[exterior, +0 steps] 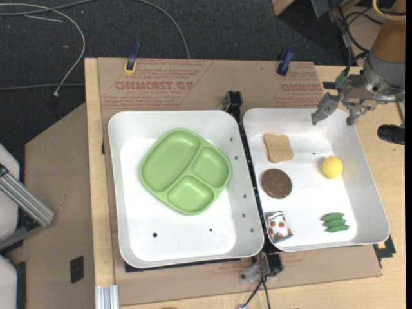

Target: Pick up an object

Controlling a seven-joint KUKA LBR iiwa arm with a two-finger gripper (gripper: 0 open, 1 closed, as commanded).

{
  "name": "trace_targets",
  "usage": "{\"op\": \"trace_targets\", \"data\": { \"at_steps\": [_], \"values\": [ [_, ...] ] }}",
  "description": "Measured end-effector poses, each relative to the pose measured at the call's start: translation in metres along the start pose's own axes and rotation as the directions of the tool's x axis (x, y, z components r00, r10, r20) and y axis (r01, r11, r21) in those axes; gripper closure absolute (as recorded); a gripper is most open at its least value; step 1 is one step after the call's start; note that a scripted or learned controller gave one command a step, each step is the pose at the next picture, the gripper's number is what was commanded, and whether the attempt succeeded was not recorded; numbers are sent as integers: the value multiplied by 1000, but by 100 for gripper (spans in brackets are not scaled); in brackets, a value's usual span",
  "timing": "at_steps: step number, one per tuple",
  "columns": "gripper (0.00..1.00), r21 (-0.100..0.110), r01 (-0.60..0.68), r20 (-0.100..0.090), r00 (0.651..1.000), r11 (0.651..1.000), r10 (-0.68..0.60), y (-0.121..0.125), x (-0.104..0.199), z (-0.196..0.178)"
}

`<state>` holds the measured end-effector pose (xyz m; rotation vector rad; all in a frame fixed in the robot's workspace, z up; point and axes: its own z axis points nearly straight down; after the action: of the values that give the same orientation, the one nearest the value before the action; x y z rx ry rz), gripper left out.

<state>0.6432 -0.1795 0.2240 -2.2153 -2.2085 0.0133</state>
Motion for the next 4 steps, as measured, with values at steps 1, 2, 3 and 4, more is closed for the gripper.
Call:
{"op": "trace_targets", "data": {
  "at_steps": [1,2,3,4],
  "values": [
    [0,-15,3,3,1000,1000,-3,3,1,-9],
    [0,-9,3,1,1000,1000,-3,-7,4,44],
    [0,-9,2,2,1000,1000,-2,-13,-4,98],
    [0,-15,2,3,1000,1000,-2,-12,-4,139]
  ]
}}
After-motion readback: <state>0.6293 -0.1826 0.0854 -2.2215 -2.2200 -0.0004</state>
